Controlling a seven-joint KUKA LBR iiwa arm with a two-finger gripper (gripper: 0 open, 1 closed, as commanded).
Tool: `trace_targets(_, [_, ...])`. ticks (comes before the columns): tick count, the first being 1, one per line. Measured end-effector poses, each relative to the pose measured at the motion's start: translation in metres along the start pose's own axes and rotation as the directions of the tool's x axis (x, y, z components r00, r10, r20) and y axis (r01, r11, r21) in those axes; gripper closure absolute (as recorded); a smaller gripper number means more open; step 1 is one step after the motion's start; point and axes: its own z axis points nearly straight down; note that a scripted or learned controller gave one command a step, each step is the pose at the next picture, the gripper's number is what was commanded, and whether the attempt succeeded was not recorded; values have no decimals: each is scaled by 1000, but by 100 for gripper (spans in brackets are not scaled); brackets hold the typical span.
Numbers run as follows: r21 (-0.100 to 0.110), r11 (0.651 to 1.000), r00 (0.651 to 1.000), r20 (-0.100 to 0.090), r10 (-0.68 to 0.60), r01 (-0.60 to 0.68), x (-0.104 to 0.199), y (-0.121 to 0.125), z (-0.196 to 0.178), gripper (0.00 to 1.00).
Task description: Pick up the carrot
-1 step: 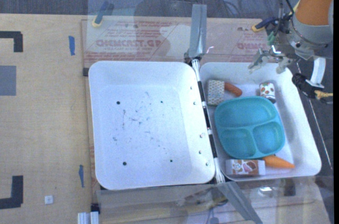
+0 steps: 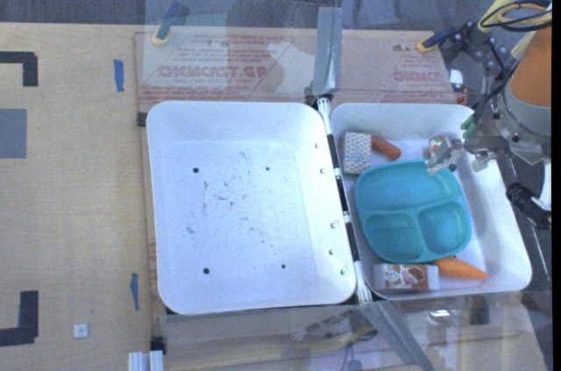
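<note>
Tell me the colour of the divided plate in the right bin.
Teal blue plate, seen in the camera view.

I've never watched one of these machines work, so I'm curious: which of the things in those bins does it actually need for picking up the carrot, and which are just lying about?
Part of the job:
- carrot, at the right bin's near edge
- gripper, above the right bin's far side

Just lying about:
- blue tray
- sponge
- sausage beside it
- small packet
- left bin
</note>
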Motion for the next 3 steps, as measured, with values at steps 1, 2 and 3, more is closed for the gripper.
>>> trace_targets(1, [1,938,938,-3,-346,346,28,-69,53,0])
trace_targets(2, [-22,773,774,28,-633,634,6,-82,84,0])
trace_targets(3, [-2,892,892,2,-453,453,95,-87,0,0])
